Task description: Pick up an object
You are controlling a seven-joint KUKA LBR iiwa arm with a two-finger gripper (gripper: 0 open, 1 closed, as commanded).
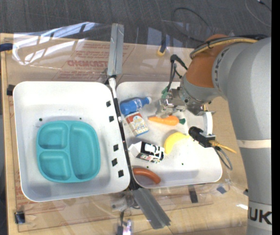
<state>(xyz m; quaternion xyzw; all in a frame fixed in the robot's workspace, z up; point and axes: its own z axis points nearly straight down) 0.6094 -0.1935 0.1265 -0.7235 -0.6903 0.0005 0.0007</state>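
Two white bins on the bench [57, 48]. Left bin [27, 102] holds a teal divided tray [69, 151], lying flat.

Right bin [206, 168] holds the loose items. Blue bottle [132, 104] at about 10 o'clock in the bin, on its side. Small printed box [138, 124] just below it, touching or nearly so. Carrot [164, 121] near bin centre, lying across. Banana [175, 141] at 4 o'clock from the carrot, just beside it. Black-and-white toy car [151, 153] at 7 o'clock from the carrot. Sausage [147, 175] at 6 o'clock, against the near wall.

Arm [228, 72] enters from 3 o'clock. Gripper [171, 106] sits low at 12 o'clock of the carrot, just above it. Fingers: cannot tell whether spread or pressed together; contact with the carrot unclear.
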